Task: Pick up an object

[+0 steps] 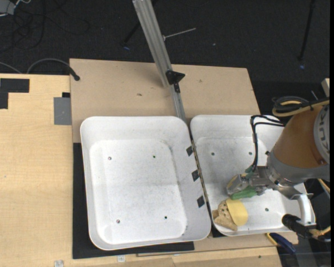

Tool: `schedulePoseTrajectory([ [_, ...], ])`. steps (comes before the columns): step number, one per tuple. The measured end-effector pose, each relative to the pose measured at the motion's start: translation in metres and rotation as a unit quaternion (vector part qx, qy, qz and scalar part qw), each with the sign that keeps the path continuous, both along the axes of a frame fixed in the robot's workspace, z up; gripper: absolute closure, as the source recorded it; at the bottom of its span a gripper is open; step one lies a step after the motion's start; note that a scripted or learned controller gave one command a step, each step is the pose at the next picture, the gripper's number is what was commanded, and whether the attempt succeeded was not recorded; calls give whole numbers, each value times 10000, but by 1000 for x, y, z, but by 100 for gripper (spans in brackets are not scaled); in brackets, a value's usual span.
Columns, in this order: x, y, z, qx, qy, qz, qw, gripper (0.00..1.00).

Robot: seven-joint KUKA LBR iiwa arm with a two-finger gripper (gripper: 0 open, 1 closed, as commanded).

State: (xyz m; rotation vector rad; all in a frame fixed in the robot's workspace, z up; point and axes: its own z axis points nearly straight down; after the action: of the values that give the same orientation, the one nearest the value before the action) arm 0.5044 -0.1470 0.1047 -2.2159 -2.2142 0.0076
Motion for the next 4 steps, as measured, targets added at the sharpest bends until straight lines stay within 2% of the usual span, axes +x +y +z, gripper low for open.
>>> schedulePoseTrajectory([
  [1, 1, -2, 13, -6, -24, -32, 10000, 100],
  [2, 0, -2, 55, -13, -50, 5, 10000, 100],
  [3, -7, 3, 112, -15, -62, 7, 10000, 100],
  [4, -7, 2, 132, -15, -50, 4, 10000, 100],
])
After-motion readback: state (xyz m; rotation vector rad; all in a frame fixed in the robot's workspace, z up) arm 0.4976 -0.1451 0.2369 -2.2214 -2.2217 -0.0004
